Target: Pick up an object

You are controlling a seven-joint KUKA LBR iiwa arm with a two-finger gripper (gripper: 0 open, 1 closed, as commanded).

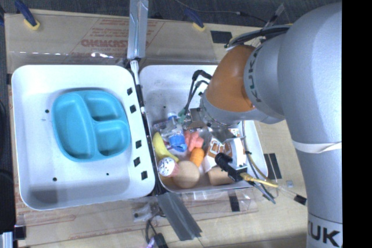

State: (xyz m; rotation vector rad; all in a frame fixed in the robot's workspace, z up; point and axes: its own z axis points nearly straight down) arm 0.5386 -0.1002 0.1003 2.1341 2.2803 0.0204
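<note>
The right bin (160,85) holds a heap of small items at its near end: a yellow banana (158,146), a white dotted ball (167,167), a tan egg-shaped item (186,174), an orange piece (197,156), a pink-red piece (194,140) and a blue-white wrapped item (174,137). My gripper (204,132) reaches down into this heap from the right, right over the pink and orange pieces. The wrist hides its fingers, and I cannot see anything held.
The left bin (29,125) holds a blue divided tray (92,123). A grey divider (138,26) stands between the bins at the far side. The far half of the right bin shows bare white floor. The large arm (302,84) covers the right side.
</note>
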